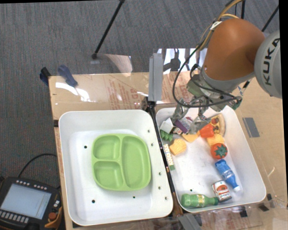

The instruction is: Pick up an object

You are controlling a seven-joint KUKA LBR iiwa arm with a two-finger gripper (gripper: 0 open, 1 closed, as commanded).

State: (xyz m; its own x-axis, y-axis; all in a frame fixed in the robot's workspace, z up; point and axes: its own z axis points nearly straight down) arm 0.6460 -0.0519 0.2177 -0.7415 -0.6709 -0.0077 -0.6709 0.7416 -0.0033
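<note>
My gripper [190, 117] hangs over the back left part of the right bin [251, 164], with its two fingers spread apart and nothing between them. Just below its left finger lies a small purple and white object [181, 126]. Close by are a yellow block [178, 147], an orange wedge [190, 137], a red-orange pepper [207, 130] and a pizza slice [220, 124]. Further forward lie a tomato [219, 151], a blue bottle [227, 174], a small can [222, 191] and a green bottle [199, 200].
The left bin [73, 139] holds a green divided plate [121, 161]. A small green item [165, 134] sits against the right bin's left wall. The arm's orange band [231, 46] looms over the right bin's back edge. A teach pendant [26, 203] lies at the lower left.
</note>
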